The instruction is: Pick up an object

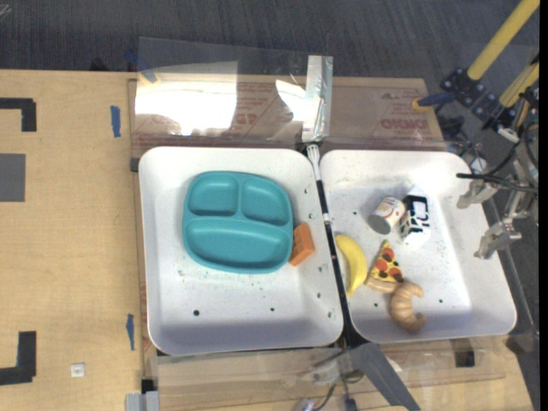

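My pincer [481, 221] hangs over the near rim of the right-hand bin [445, 165], its fingers spread with nothing between them. The small can [387, 215] lies well out ahead of it toward the other bin, on its side, with a black-and-white toy [416, 216] between us, so I judge the toy nearer

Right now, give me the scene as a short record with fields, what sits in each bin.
left bin: teal divided plate; orange block at the plate's right edge
right bin: banana, pizza slice toy, croissant, small can lying on its side, black and white item
bins: side by side, touching
behind bins: clear plastic sheet
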Robot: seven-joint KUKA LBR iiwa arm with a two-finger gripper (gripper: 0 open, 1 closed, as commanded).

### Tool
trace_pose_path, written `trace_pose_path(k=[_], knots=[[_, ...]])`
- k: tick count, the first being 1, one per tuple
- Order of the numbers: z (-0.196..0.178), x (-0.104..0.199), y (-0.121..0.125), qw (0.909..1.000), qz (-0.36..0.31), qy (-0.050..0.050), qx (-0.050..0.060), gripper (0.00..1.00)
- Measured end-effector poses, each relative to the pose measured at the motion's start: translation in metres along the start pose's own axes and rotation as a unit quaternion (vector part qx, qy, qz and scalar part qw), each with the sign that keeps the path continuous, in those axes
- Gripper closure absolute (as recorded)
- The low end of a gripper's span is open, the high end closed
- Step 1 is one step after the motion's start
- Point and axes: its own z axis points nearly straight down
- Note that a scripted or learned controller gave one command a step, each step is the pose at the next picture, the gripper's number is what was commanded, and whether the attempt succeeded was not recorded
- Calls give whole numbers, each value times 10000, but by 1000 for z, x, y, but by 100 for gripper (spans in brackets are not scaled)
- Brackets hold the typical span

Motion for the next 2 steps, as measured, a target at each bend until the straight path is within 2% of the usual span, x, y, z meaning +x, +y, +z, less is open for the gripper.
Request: trace_pose_path(k=[1, 2], knots=[[146, -17, -17, 9848, 1738, -20, 7, 0], [136, -18, -15, 9850, 1723, -44, 15, 100]])
